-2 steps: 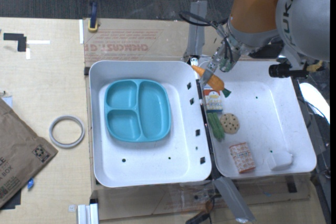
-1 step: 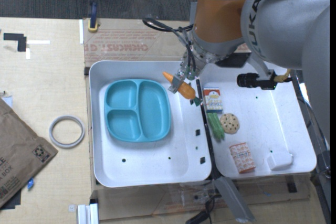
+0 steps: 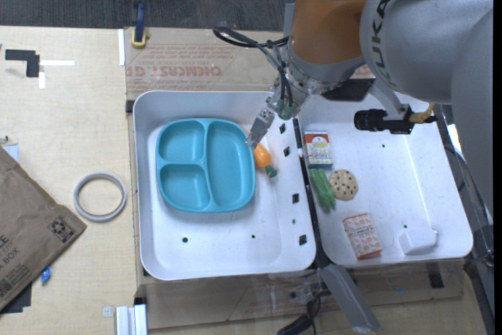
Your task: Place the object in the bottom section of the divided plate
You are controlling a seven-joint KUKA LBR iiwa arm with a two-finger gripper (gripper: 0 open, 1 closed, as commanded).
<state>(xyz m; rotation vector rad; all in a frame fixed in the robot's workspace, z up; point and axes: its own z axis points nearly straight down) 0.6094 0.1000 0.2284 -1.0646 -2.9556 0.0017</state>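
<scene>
A teal divided plate (image 3: 205, 165) lies in the left bin (image 3: 220, 247), with two small sections on its left side and one long section on its right. A small orange object with a green end (image 3: 264, 159) sits just off the plate's right rim, on or just above the bin floor. My gripper (image 3: 257, 136) slants down from the upper right and its tip ends directly above the orange object, very close to it. Whether it touches the object is unclear.
The right bin (image 3: 408, 169) holds a small printed box (image 3: 318, 149), a green vegetable piece (image 3: 322, 189), a cookie (image 3: 343, 183), a red-and-white packet (image 3: 361, 235) and a white block (image 3: 420, 240). A tape ring (image 3: 100, 195) lies on the bench at left.
</scene>
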